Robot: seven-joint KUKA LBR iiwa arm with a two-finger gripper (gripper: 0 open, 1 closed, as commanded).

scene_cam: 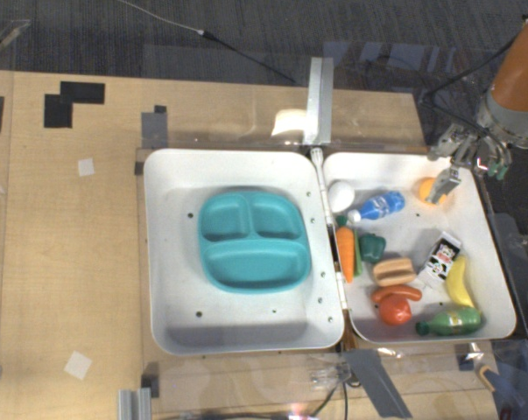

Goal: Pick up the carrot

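The carrot [344, 252] is a slim orange stick with a green top, lying lengthwise along the left wall of the right bin [500, 274]. My gripper [456, 166] hovers over that bin's far right corner, well away from the carrot, close beside a small orange-yellow fruit [427, 188]. Its fingers are spread open and nothing sits between them.
The right bin also holds a blue-and-white bottle [376, 206], a white ball [340, 195], a hot dog [395, 271], a tomato [397, 308], a banana [459, 283], a green vegetable [450, 322] and a small carton [441, 258]. A teal divided plate [253, 239] lies in the left bin [172, 261].
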